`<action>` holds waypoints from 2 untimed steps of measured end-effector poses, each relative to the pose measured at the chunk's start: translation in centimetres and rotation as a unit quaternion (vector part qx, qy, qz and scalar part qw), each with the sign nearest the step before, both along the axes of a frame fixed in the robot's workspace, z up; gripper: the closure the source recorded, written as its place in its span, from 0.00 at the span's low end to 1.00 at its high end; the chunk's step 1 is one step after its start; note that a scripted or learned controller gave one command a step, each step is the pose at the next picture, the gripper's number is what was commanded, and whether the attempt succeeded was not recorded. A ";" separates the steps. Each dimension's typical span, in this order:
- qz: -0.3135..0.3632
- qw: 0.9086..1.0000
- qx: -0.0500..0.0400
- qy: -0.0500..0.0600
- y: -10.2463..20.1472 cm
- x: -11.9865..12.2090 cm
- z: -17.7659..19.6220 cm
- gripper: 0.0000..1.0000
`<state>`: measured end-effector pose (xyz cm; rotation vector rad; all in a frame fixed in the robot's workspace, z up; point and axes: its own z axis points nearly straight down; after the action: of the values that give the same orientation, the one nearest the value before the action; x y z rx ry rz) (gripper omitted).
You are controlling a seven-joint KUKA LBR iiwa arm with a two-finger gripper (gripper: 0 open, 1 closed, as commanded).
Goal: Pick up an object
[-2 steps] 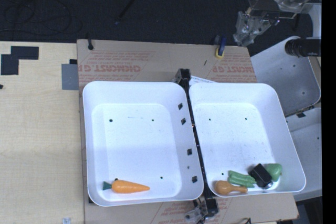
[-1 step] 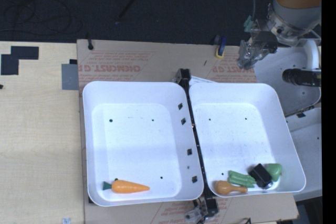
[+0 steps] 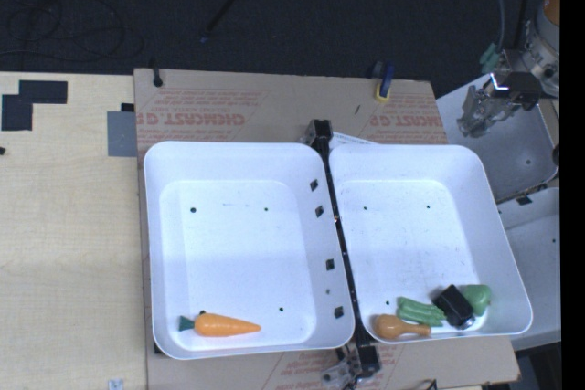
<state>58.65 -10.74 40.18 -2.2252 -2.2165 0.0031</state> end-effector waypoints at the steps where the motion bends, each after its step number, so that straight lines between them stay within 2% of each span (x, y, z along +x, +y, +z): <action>1: 0.000 1.000 0.000 0.002 -4.9 -1.6 -2.7 1.00; 2: 0.000 1.000 0.000 0.001 -9.3 -3.7 -3.5 1.00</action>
<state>54.93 -20.00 36.73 -2.2236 -2.2158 0.0056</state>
